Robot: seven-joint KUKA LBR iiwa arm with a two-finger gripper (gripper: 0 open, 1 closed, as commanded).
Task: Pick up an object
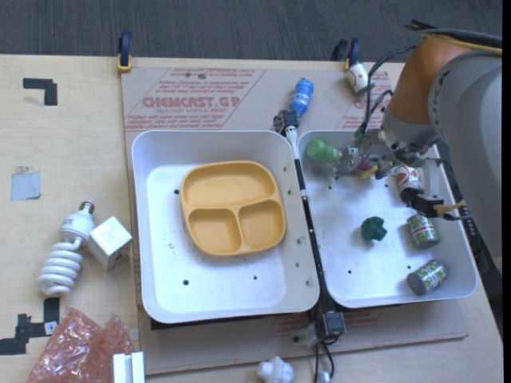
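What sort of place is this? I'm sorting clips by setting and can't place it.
Most likely a robotics lab bench set up for grasping trials. A grey arm reaches over two white bins clamped to a board, one holding a yellow plate, the other small odd items such as cans.

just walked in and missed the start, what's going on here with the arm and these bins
A grey robot arm reaches in from the right, with its gripper low over the far end of the right bin, next to a light green object. Nothing can be seen held in it. A dark green object and two small cans lie loose in that bin. The left bin holds a yellow divided tray.
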